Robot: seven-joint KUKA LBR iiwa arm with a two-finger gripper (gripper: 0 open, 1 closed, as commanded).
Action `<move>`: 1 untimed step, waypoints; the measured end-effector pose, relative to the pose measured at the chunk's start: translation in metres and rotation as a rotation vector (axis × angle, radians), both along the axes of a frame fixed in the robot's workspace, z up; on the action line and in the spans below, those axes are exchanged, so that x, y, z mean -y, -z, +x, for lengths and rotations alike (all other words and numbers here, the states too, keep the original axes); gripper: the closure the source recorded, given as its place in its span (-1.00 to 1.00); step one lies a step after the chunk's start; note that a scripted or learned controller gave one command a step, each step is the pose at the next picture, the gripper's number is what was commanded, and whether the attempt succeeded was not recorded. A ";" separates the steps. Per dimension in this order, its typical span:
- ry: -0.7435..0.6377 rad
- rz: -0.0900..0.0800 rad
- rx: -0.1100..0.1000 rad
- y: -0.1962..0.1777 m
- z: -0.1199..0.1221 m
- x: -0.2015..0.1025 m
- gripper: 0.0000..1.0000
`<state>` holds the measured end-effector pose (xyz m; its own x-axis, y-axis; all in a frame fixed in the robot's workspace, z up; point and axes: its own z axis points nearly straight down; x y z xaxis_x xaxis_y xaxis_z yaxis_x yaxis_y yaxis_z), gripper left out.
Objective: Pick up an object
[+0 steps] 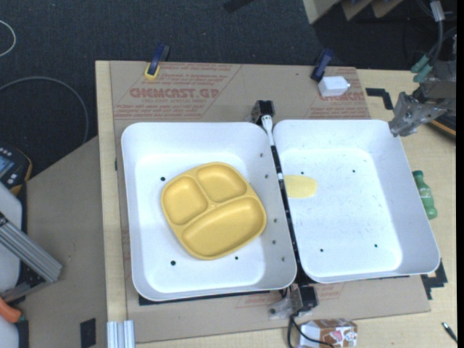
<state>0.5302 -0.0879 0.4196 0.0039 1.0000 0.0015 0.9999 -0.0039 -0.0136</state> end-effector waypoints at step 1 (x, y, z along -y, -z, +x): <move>-0.009 0.000 0.009 0.066 0.028 -0.094 1.00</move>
